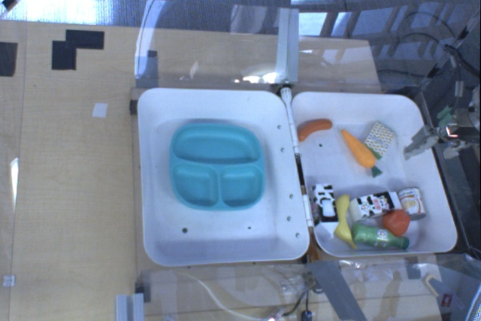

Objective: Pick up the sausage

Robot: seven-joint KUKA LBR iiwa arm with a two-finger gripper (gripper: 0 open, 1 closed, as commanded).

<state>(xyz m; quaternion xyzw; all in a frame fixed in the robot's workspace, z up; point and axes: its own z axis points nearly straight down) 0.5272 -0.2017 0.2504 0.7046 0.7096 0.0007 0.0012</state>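
One sausage (314, 128), one carrot (359, 149); fingers (418, 142): spread unclear, cannot tell.

In the right white bin (421, 113), open floor is seen around the orange-brown sausage (314, 128), which lies near the upper left corner, close to the divider wall. The orange plastic carrot (359, 149) lies to its right, apart from it. The lower part is crowded by a black-and-white carton (323, 204), a yellow banana (343, 220) and a green bottle (379, 238).
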